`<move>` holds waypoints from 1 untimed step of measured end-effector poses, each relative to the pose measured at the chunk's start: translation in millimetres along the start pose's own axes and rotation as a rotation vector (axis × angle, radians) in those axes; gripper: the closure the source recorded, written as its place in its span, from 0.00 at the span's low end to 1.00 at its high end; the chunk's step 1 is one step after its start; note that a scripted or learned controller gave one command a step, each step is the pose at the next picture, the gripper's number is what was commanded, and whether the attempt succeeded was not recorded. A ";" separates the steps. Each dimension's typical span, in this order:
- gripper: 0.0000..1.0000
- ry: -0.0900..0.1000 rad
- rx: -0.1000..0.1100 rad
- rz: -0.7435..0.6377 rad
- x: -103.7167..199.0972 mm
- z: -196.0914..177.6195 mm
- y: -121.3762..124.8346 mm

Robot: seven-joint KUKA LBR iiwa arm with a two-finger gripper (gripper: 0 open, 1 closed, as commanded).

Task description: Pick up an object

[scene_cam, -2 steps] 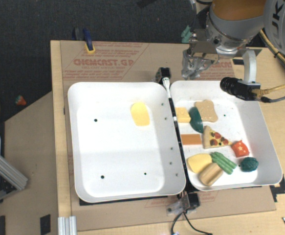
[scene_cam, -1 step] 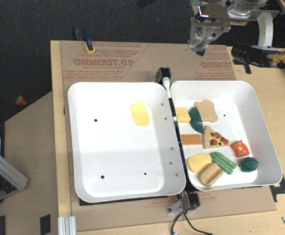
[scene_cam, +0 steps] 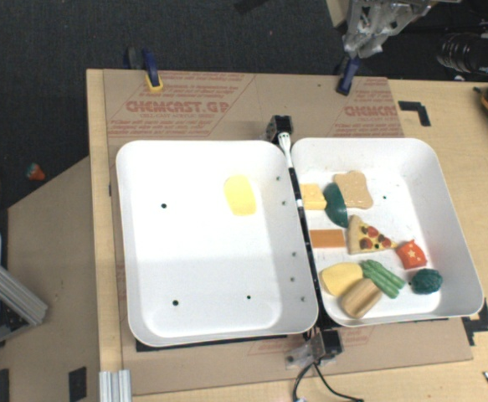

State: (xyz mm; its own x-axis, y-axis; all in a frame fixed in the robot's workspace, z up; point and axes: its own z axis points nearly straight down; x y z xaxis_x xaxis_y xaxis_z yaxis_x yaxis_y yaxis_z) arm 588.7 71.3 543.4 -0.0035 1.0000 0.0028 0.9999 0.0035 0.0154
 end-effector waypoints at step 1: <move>1.00 -0.004 0.030 -0.003 74.4 153.0 8.2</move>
State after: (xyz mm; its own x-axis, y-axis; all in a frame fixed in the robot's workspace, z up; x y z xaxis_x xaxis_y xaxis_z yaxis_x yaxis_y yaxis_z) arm 599.0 146.2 390.8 -0.0069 1.0000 -0.0010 0.9999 0.0069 -0.0147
